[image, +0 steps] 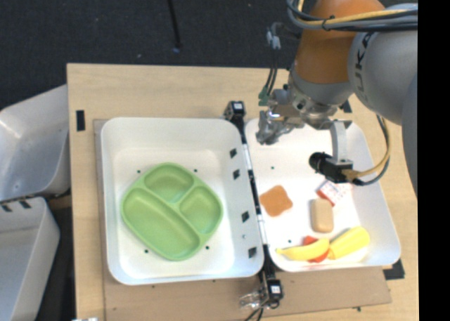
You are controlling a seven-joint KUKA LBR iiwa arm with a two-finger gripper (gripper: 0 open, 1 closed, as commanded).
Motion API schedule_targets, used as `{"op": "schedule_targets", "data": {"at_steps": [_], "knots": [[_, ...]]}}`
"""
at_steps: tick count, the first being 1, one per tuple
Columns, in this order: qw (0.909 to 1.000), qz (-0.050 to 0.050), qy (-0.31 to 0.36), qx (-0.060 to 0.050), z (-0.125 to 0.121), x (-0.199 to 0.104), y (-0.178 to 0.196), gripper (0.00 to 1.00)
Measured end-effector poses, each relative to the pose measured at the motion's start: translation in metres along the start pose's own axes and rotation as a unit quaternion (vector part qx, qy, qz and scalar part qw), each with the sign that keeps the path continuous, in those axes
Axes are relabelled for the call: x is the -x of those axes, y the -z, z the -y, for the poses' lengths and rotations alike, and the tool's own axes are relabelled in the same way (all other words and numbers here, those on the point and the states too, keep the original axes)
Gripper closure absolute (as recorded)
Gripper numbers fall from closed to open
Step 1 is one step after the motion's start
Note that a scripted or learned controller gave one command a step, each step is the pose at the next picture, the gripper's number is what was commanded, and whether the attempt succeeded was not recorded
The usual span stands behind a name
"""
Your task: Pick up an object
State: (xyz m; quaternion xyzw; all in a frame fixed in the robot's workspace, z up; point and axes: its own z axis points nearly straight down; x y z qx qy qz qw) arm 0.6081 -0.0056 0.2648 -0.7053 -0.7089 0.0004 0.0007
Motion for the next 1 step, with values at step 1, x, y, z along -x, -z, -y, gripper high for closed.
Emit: {"op": "schedule_targets", "data": {"at_steps": [1], "knots": [[1.0000,0.000,0.000,0.000,0.0241,-0.0481,-0.0063,1.00]]}}
